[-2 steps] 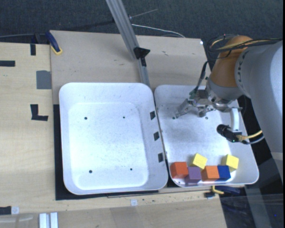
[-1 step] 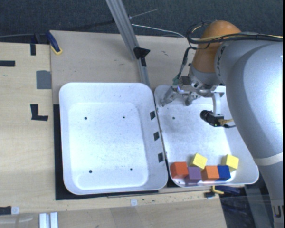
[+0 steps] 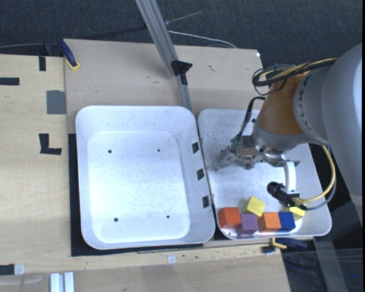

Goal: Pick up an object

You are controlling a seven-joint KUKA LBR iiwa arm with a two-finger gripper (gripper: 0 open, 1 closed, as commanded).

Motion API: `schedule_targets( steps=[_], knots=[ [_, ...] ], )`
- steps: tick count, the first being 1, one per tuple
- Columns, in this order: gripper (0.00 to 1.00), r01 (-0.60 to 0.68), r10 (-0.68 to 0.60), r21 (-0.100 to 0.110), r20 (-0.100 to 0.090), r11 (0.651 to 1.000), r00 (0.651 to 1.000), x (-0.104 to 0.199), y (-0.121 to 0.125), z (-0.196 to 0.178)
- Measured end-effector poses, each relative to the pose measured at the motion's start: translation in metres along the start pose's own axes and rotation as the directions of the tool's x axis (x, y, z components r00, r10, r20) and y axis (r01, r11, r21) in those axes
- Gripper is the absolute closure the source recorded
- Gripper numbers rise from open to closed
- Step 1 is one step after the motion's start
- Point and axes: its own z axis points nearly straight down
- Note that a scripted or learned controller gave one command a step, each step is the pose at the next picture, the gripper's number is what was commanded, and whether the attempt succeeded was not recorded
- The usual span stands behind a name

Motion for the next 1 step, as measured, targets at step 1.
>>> schedule_targets(
  steps=[1],
  knots=[
    [0.00, 0.000, 0.000, -0.005, 0.001, 1.000, 1.000, -0.0185, -0.0304, -0.0331]
  ],
)
